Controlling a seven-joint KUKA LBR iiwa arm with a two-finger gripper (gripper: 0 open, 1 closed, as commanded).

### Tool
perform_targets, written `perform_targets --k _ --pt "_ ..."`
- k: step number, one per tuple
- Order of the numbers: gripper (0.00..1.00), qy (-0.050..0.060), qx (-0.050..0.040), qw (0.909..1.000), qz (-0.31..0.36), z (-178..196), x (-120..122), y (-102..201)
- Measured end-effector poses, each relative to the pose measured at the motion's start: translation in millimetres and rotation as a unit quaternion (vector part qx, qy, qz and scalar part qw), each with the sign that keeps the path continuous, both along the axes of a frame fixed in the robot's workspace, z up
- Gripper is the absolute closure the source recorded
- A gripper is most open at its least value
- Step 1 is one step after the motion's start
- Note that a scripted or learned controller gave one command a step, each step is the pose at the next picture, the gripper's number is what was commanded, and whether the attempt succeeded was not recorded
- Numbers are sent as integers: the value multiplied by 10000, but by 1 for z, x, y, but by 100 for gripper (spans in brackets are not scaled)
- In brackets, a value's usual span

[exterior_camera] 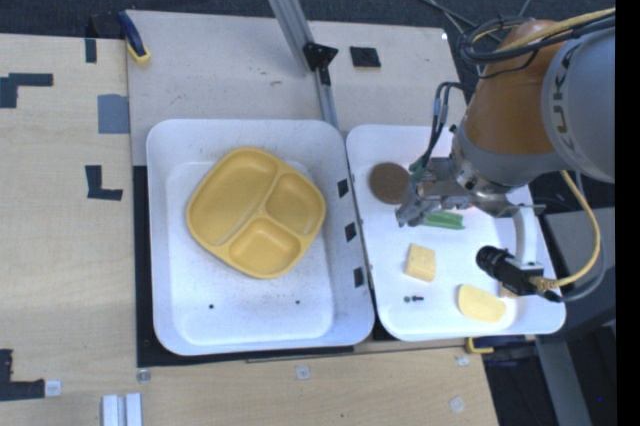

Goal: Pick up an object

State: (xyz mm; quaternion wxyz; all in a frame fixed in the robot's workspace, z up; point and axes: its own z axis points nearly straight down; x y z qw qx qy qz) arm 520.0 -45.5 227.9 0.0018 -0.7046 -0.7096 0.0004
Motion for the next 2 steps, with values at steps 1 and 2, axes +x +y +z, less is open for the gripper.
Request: perform_targets --k 1,2 --pt "100 -1 -7 10000 -6 -12 12 48" --pt "100 -1 -6 10000 -3 -16 16 96"
